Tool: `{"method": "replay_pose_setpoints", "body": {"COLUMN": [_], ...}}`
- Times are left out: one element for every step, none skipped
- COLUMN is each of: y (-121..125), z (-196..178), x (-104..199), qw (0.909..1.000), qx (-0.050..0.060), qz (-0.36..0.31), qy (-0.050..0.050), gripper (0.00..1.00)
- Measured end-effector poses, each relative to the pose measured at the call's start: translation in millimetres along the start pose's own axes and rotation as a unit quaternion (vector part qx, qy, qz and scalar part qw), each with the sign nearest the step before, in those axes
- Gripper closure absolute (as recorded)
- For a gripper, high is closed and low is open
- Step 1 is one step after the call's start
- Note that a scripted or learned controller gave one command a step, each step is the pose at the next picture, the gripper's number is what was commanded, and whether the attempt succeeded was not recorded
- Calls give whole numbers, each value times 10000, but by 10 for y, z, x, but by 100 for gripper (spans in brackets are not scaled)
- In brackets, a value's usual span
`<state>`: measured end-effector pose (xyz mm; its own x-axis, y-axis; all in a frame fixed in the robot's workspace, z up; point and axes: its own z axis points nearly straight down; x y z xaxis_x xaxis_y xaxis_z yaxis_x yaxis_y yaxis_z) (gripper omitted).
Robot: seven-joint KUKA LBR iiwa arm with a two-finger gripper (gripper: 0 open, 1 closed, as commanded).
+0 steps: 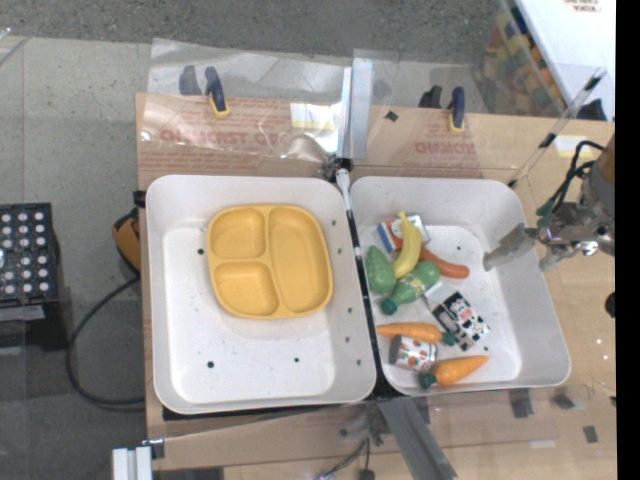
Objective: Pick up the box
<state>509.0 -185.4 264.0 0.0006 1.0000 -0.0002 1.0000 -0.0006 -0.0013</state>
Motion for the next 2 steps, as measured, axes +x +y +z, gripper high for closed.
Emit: {"method": "replay_pose_setpoints", "body": {"y": [631,1111], "z": [1094,1718], "x": [-2,828], "qw": [9985,9895], "qx": [14,4], "qz": [546,1444], "qy": [-9,-13], "gripper": [0,0]}}
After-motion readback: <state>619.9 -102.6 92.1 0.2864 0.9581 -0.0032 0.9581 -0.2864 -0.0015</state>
